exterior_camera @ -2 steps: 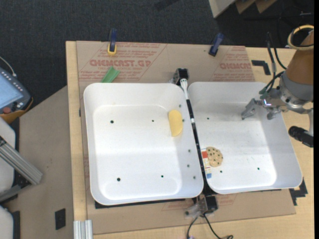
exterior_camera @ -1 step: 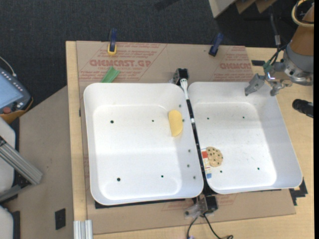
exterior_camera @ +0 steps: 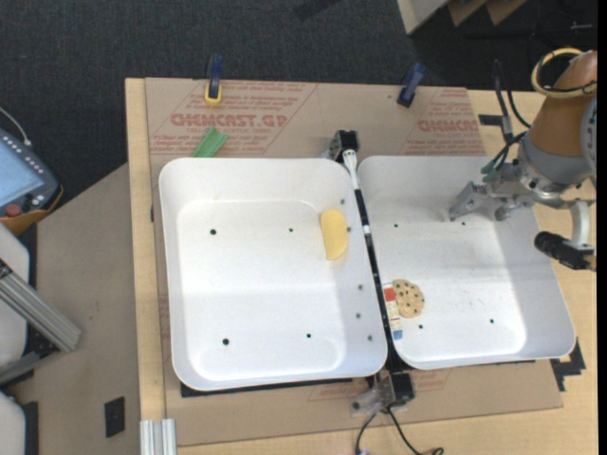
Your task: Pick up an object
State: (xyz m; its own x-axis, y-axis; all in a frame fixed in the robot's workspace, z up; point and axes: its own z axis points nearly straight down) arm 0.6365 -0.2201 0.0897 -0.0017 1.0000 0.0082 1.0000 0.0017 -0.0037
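A yellow oblong object lies in the left bin, near its right wall. A round brown cookie-like object with dark spots rests in the right bin, close to its left wall, with a small red and blue piece beside it. My gripper hangs over the upper right part of the right bin, its two grey fingers spread apart with nothing between them. It is well to the right of and above the cookie.
A black divider strip runs between the two bins. A green object lies on the cardboard behind the left bin. Blue clamps hold the board's far edge. A black part juts over the right bin's right rim.
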